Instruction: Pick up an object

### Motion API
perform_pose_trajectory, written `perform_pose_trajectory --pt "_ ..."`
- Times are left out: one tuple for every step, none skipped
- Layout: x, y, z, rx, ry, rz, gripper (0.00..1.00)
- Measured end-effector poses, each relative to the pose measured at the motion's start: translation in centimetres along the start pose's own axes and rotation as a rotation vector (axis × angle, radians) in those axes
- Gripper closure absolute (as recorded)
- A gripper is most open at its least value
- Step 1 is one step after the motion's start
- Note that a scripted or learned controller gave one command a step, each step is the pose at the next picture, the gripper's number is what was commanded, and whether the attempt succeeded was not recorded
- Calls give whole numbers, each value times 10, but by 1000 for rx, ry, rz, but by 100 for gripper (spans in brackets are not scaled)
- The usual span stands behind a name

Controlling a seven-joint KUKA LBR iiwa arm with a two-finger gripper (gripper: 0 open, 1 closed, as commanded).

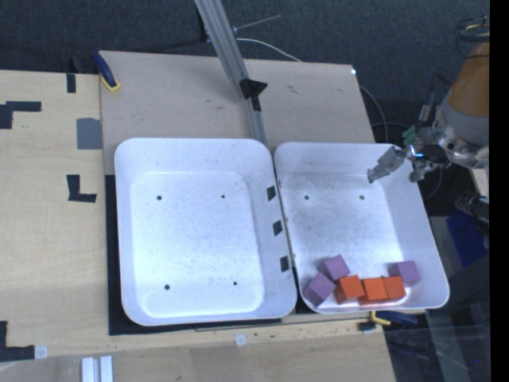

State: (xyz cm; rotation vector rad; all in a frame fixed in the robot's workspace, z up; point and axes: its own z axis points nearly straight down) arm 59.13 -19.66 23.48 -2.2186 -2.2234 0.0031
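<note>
Several small blocks lie along the near edge of the right bin (334,165). Three are purple cubes (335,267), (320,288), (406,271). Between them runs a row of three orange blocks (372,290). My gripper (400,168) hangs over the bin's far right corner, well away from the blocks. Its fingers stand open with nothing between them. One grey finger (385,165) points left over the bin floor. The orange band (471,86) of the arm shows at the right edge.
The left bin (191,229) sits beside the right one, with black clips (277,228) along the shared rim. A slanted metal rail (227,42) rises from behind the bins. Cables run at the back right.
</note>
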Motion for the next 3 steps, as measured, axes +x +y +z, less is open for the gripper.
perform_pose_trajectory --pt "0 0 0 0 0 0 0" --pt "0 0 0 0 0 0 0" --pt "45 -96 107 13 6 2 0"
